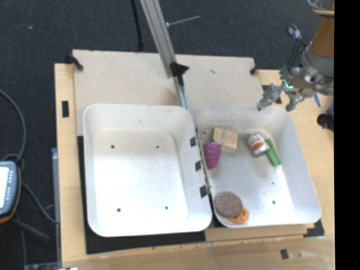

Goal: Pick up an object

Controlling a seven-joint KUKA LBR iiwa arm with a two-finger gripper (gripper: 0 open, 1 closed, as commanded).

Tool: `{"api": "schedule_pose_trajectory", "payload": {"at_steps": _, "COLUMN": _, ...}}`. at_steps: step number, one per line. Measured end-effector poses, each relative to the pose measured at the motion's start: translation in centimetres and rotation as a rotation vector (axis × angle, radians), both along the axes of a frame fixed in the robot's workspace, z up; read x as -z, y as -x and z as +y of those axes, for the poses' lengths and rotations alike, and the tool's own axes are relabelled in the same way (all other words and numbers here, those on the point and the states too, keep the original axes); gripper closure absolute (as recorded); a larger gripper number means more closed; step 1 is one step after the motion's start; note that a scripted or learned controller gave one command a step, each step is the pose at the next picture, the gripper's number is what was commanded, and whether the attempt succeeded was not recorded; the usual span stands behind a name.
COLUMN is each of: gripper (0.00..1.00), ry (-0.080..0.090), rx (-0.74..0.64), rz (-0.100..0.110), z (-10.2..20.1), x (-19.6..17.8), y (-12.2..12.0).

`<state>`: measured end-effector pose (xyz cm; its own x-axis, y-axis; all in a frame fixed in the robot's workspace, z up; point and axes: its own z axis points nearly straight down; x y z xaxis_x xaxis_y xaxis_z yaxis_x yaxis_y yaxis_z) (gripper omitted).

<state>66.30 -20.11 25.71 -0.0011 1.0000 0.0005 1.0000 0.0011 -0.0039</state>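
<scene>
Gripper (279, 98) hovers above the right bin's (292, 131) far corner — jaws spread, nothing between them. Below lie a red-white can (257, 144) touching a green marker (273, 152).

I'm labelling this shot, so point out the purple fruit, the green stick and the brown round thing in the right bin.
purple fruit (212, 154), camera view, its middle
green stick (273, 153), camera view, mid-length
brown round thing (228, 204), camera view, top face

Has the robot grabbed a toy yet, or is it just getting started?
Nothing looks done yet. The gripper is open above the right bin's far corner with nothing between its fingers. The purple toy, cracker, can and green stick lie inside, so reaching down and grabbing remain.
</scene>
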Motion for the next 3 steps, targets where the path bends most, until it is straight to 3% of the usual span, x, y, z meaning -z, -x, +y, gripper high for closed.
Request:
{"api": "schedule_pose_trajectory", "payload": {"at_steps": 1, "gripper": 0.00, "ry": 0.004, "rx": -0.003, "rz": -0.004, "z": 0.0, "x": -0.4, "y": -0.1}}
{"api": "schedule_pose_trajectory", "payload": {"at_steps": 3, "gripper": 0.00, "ry": 0.002, "rx": 0.002, "rz": 0.001, "z": -0.8, "x": 9.9, "y": 0.7}}
